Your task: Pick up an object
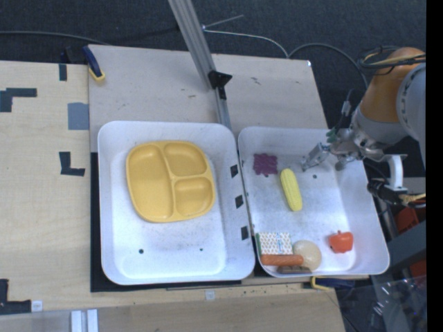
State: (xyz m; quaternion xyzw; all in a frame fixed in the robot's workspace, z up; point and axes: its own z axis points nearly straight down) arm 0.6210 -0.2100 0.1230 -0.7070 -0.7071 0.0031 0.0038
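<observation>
Gripper (313, 159) open, holding nothing; right bin (360, 206): one corn (291, 189), one grape bunch (264, 163)

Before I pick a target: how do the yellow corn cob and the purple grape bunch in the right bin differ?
The corn cob is yellow, long and narrow, lying roughly lengthwise toward the bin's near side; the grape bunch is purple, short and lumpy. The corn cob looks larger than the grape bunch. The grape bunch sits nearer the left bin's wall; the corn cob lies more central. Both rest loose on the right bin floor, apart from each other.

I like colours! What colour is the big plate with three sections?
The divided plate is yellow, seen in the camera view, lying in the left white bin.
</observation>
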